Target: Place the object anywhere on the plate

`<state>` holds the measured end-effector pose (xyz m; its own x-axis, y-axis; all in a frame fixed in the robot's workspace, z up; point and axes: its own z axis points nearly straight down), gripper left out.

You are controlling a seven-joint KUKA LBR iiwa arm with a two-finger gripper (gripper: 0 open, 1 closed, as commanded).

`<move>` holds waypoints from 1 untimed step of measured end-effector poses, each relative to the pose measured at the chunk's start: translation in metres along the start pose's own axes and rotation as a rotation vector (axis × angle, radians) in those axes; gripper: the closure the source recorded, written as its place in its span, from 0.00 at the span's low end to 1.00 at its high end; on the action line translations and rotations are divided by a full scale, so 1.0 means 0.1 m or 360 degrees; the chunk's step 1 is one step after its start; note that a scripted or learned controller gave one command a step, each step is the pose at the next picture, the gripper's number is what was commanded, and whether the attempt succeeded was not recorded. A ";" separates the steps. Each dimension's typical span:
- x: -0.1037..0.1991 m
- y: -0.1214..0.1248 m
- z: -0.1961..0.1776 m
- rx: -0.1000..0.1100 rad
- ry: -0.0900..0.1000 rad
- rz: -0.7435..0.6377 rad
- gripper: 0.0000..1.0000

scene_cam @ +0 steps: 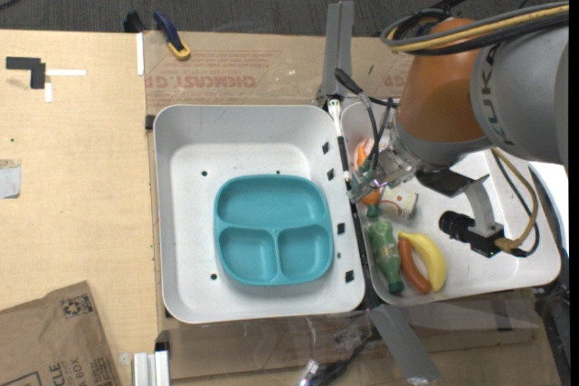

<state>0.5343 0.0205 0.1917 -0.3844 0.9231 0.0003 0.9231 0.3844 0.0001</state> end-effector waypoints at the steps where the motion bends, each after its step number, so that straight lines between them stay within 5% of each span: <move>1: 0.49 -0.40 -0.05 0.0005 0.0002 0.0130 1.00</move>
